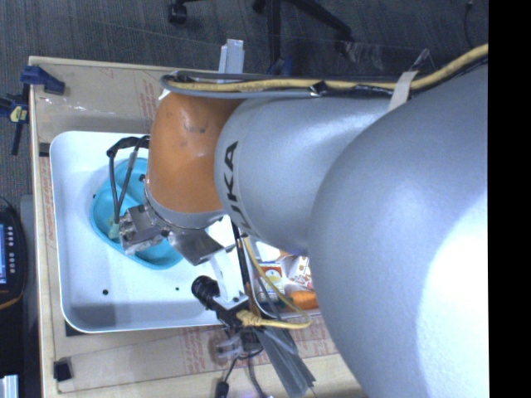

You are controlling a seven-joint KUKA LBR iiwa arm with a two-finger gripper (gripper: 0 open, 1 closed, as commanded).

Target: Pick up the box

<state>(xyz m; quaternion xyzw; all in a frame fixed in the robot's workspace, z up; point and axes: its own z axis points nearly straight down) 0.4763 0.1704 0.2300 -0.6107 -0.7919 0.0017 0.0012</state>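
Observation:
My grey arm with its orange band [187, 152] reaches far over the left white bin [79, 255] and covers most of the view. The gripper [137, 229] hangs low in that bin, right over a round blue object [108, 201] that lies against the bin floor. A box [286, 274] with orange, red and white print peeks out from under the arm, at the bin's right side. It lies well to the right of the gripper and apart from it. The arm hides most of the box.
Black and yellow cables [241, 313] dangle from the arm over the front of the bench. A blue clamp [37, 80] sits at the bench's far left corner. An office chair base [265, 7] stands on the floor behind the bench. The arm hides the right bin.

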